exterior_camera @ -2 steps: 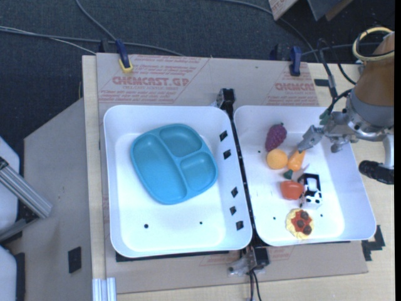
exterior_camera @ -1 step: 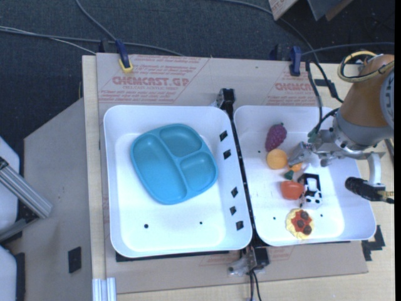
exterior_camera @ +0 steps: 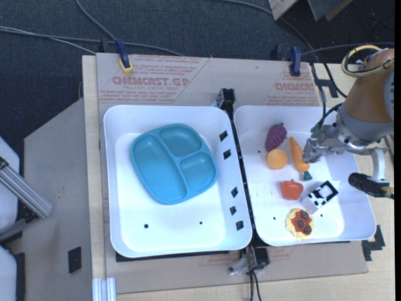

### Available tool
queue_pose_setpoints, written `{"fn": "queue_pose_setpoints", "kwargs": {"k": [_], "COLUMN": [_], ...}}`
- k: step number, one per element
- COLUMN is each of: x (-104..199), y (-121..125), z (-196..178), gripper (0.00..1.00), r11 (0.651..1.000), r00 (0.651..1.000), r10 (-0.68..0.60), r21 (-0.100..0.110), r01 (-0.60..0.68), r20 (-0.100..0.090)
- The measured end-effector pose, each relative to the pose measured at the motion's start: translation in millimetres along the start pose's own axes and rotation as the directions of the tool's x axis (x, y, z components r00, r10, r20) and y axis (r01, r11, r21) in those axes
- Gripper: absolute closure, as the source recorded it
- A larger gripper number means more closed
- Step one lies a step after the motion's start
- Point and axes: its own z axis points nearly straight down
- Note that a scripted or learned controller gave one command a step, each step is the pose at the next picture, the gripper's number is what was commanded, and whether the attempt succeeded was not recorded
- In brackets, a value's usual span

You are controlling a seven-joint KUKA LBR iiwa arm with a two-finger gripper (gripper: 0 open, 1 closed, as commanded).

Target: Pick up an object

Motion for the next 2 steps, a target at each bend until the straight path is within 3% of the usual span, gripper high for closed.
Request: {"fn": "queue_pose_setpoints", "kwargs": {"k": [2], "x": [7], "y": [-1], "z": [-115], "gripper": [1.00], "r11": [1.000], "r00": [1.000], "r10": [-0.002], "r21": [-0.006], "r01": [0.002], "r20": [0.002]}}
